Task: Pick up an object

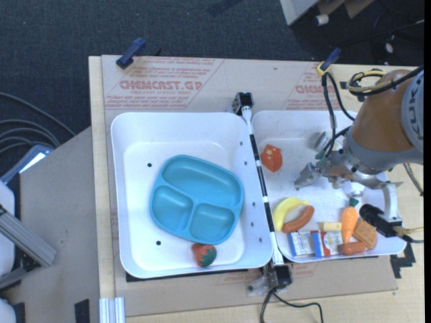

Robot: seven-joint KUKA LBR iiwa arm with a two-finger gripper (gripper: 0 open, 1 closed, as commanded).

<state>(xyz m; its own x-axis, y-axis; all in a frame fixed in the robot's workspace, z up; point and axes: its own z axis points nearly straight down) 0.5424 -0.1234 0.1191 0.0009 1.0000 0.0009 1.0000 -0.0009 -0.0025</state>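
Table (168, 79) is seen from above at a slant, a printed cardboard sheet laid on it and two shallow white bins set side by side. Left bin (128, 200) is occupied by a blue divided plate (195, 198) lying flat near its middle; a toy strawberry (203, 254) is noted just beside the plate's near edge, by the bin's front wall. Right bin (283, 123) is entered from the right by the grey arm (384, 130), its orange band seen above the wrist. Tool (315, 167) is noted low over the middle of the right bin, pointing leftward; whether it is spread or closed cannot be told, and nothing is seen gripped. A red-orange toy tomato (271, 157) is recorded near the bin's left wall, apart from the tool. Along the front of the same bin several toy foods are clustered: a yellow banana (288, 208) touching a sausage (298, 219), a small printed box (311, 243) just in front of them, a carrot (348, 223) standing to the right, and a tan cracker-like piece (366, 234) beside the carrot. All are resting on the bin floor. Blue clamps (130, 52) are noted at the cardboard's far corners.
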